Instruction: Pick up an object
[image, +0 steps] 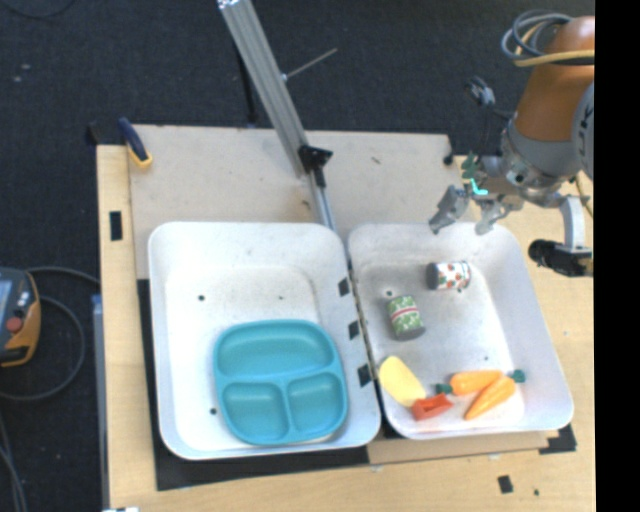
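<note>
In the right bin (520, 290) lie a small can with a red and white label (451, 276), a green patterned can (404, 314), a yellow piece (400, 380), a small red piece (432, 406) and two orange carrots (486, 389). My gripper (467, 213) hangs above the bin's far edge, up and to the right of the red and white can. Its two fingers (446, 211) are spread apart with nothing between them.
The left bin (180, 260) holds a teal divided plate (280, 382). A slanted metal rail (275, 95) runs down to the gap between the bins. A blue and yellow tool (134, 142) lies at the bench's far left corner.
</note>
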